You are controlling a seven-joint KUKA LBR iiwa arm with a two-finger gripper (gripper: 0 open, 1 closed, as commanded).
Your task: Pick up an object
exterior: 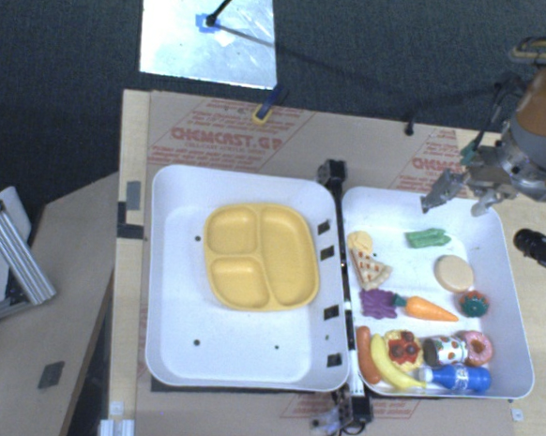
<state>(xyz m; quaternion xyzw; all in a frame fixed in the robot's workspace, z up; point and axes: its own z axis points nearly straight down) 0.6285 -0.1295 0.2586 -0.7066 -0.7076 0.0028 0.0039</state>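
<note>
Nothing is picked up yet: the gripper (462, 197) hangs with its fingers spread wide and empty, the green toy (428, 239) lying just below and between them in the right bin (520, 328), ungrasped.

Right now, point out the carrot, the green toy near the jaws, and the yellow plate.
carrot (429, 309), camera view, middle of its orange body.
green toy (428, 239), camera view, its centre.
yellow plate (218, 229), camera view, upper-left compartment's floor.

even, bright overhead light washes the white bins (242, 370) with only faint shadows, a foil sheet (210, 27) glares, and the whole picture is soft and slightly grainy.
</note>
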